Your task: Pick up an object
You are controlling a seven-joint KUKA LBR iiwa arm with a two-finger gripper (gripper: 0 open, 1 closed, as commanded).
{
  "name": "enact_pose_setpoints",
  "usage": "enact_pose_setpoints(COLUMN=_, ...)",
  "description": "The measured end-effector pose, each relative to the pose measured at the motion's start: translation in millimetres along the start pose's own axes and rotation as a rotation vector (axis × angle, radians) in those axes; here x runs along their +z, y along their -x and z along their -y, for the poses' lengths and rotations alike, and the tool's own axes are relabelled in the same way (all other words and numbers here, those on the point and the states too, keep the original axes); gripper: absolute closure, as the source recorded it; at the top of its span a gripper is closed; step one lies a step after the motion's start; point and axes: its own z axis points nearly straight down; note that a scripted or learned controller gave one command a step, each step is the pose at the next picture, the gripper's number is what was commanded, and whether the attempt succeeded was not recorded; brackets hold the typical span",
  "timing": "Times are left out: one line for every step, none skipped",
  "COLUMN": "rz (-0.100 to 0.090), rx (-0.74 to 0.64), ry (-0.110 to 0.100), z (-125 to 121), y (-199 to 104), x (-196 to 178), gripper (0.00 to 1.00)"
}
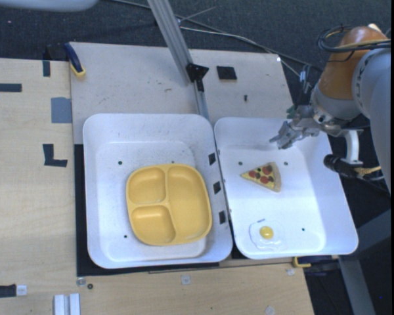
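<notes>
A toy pizza slice [263, 176] lies in the middle of the right bin [328, 202]. A toy fried egg [265, 233] rests near that bin's front edge. My gripper [282, 140] hangs over the bin's back part, above and to the right of the pizza slice, apart from it. Nothing shows between its fingers. A yellow divided plate [168, 203] sits in the left bin [105, 176].
A slanted metal pole [177, 41] rises behind the bins. Cables trail over the dark floor at the back. The grey arm with its orange band [348, 58] comes in from the right, over the right bin's far corner.
</notes>
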Motion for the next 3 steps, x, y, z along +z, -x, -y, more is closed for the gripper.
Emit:
enact_pose_setpoints(rz=0.001, rx=0.001, ry=0.001, z=6, y=3, x=-60, gripper=1.00)
enact_pose_setpoints(rz=0.000, rx=0.000, ry=-0.001, z=5, y=3, x=-90, gripper=1.00)
enact_pose_setpoints(rz=-0.002, rx=-0.003, ry=-0.006, z=27, y=-56, x=-86, gripper=1.00)
